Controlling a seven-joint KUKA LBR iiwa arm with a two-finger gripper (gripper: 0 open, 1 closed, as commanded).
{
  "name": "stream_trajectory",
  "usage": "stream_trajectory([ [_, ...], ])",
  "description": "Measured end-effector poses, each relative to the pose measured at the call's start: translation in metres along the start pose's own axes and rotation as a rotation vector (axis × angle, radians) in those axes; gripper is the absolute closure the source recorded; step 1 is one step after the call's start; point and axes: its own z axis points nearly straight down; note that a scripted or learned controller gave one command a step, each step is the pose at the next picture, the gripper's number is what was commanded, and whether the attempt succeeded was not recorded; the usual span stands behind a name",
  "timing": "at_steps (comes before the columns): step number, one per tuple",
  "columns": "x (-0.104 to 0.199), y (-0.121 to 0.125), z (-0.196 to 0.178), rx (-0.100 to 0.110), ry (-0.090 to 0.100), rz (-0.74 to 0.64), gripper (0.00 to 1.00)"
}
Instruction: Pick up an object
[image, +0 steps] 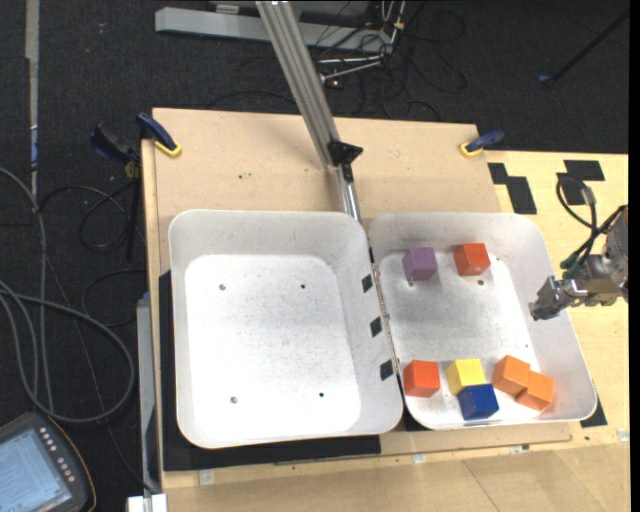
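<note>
Blue block (479, 401) sits low in the right bin (560, 330); at right edge, the half-cropped claw (548, 301) seems closed, empty.

At the right edge of the camera view, the arm's wrist section (612, 268) is pale grey metal with a rounded, boxy housing. The claw (545, 303) is darker, a mix of grey and black parts, tapering to a narrow tip that is too small and blurred to make out in detail. Thin dark cables (592, 232) loop along the wrist above it.
</note>
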Motion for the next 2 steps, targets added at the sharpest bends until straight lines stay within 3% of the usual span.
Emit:
stream_trajectory([
  [2,0.116,0.014,-0.004,0.006,0.005,-0.006,1.0],
])
